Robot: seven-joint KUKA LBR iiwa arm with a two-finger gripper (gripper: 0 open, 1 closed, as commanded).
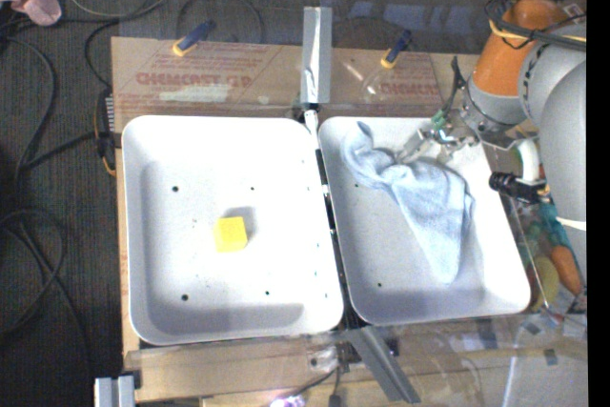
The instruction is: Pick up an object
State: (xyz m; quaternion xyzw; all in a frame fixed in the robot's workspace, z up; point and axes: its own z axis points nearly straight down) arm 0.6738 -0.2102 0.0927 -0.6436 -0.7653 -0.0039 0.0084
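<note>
From my remote station I see the pincer [440, 136] low over the upper right part of the right bin [496, 300], at the top edge of a pale blue cloth [429, 205]. Its metal fingers are small and blurred against the fabric, so I cannot tell how far apart they stand or whether they pinch the cloth. The cloth looks drawn up toward the pincer at that corner, then spreads down and to the right across the bin floor in loose folds, with another lobe bunched toward the bin's upper left. Behind the pincer the orange band [500, 67] and the grey arm [567, 129] fill the right side of the view. A few coloured items, green and orange, lie just outside the right bin's right wall; I cannot make out what they are. The left bin [152, 157] touches the right one along the middle seam and holds a small yellow block [231, 234] near its centre, well apart from the cloth. Both bins sit on the desk [229, 81], a brown board with two blue-handled clamps at its far edge. Black cables loop over the dark floor at left.
</note>
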